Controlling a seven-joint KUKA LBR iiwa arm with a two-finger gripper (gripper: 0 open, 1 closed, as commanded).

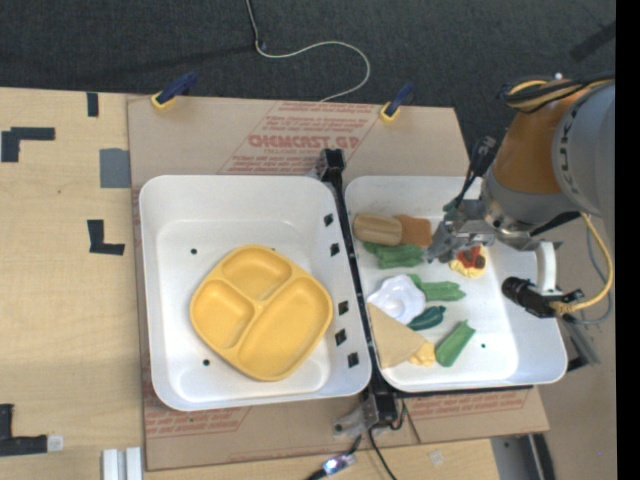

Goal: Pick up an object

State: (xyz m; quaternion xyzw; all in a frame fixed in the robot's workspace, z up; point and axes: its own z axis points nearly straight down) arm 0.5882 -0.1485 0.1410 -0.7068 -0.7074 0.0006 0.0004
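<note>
- My gripper (447, 243) hangs low in the right bin (530, 368); I cannot tell its state.
- Just beside it lies a green piece (398, 256): likely light, stiff plastic, best pinched across its narrow middle.
- Farther off sits the yellow plate (262, 311), too broad to grasp.

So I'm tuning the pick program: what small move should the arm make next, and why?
Probably a short descent with a slight shift toward the green piece. The gripper sits over the right bin, between the tan roll and a small red and yellow toy, and nothing shows in its grasp. Whether it already touches anything is unclear.
</note>
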